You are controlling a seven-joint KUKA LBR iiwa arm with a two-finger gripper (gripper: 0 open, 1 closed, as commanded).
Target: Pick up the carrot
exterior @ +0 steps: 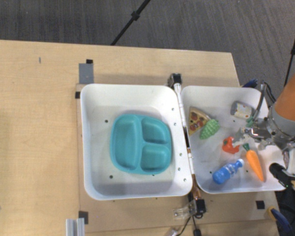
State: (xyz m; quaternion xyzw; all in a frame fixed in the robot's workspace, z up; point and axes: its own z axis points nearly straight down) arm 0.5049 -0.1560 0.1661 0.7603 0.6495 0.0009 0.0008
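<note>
Grey carpet behind a pale wooden bench (34,132); two shallow white plastic bins sit side by side on it, clamped together at their shared edge.

Left bin (96,132): holds one teal plastic divided plate (140,144) with three compartments, nothing in them. Likely the drop target for sorted items, hence kept apart from the clutter.

Right bin (206,181): toy food scattered loosely, probably tipped in at random to vary the grasp problem. Contents: triangular toy pizza slice (198,120), bumpy green toy vegetable (209,129) touching it, small red toy piece (230,146), blue plastic bottle with white cap (226,171) lying on its side, small grey-and-white block (241,110) near the far wall.

Orange toy carrot with green top (255,165): lies flat near the bin's right wall, just beside the bottle, tip pointing toward the near rim.

Gripper (258,132): hangs just above the carrot's green end, near the red piece. Metal parts overlap there; whether it is released or clenched I cannot tell. Carrot rests on the bin floor, so judged not yet picked.

Writing: no legible brand or label on any item; bottle label too small to read.
</note>
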